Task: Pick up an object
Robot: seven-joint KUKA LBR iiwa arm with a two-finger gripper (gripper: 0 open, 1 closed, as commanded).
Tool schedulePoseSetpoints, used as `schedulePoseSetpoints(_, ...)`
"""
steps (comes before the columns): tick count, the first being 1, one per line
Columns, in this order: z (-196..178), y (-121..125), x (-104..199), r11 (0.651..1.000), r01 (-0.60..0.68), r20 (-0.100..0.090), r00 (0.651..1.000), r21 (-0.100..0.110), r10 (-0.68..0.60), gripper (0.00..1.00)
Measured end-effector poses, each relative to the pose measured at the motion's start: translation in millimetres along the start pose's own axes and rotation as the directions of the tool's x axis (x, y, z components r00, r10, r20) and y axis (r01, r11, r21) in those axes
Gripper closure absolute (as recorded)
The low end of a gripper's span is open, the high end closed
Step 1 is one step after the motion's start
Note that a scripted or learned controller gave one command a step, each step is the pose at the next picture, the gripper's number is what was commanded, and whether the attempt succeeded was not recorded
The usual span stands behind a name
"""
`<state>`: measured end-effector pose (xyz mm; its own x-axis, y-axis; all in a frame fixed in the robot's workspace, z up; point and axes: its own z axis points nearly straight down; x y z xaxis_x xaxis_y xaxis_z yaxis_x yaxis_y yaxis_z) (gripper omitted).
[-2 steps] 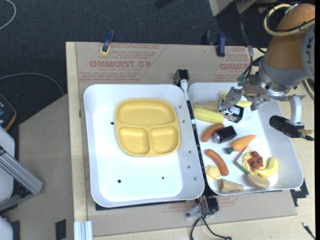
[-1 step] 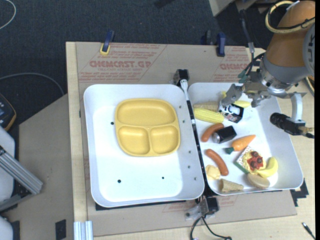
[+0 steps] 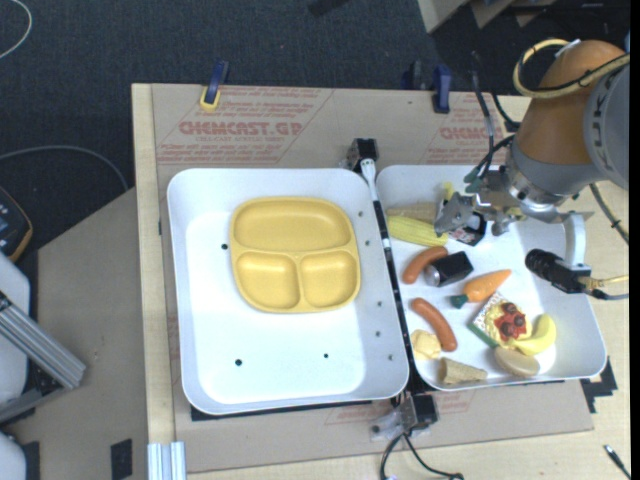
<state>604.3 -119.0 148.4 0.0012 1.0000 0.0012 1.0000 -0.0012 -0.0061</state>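
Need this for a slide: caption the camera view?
Gripper over toy food in right bin; yellow tray in left bin.

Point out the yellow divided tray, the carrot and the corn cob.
yellow divided tray (image 3: 295,226): camera view, middle of its big top compartment.
carrot (image 3: 488,285): camera view, middle of the orange body.
corn cob (image 3: 415,230): camera view, middle of the yellow cob.

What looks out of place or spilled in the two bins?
Nothing stands out. The yellow tray lies flat in the left bin; the toy foods, such as the carrot and banana, lie loose inside the right bin.
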Motion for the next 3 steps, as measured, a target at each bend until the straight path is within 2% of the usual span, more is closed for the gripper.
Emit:
schedulePoseSetpoints(1, 58, -3, -9, 1.0, 0.0, 0.0, 1.0, 0.001, 0.0, 0.0)
schedulePoseSetpoints(2, 64, -3, -8, 1.0, 0.001, 0.0, 1.0, -0.002, -0.001, 0.0)
schedulePoseSetpoints(3, 53, -3, -9, 1.0, 0.0, 0.001, 1.0, -0.006, 0.0, 1.0)
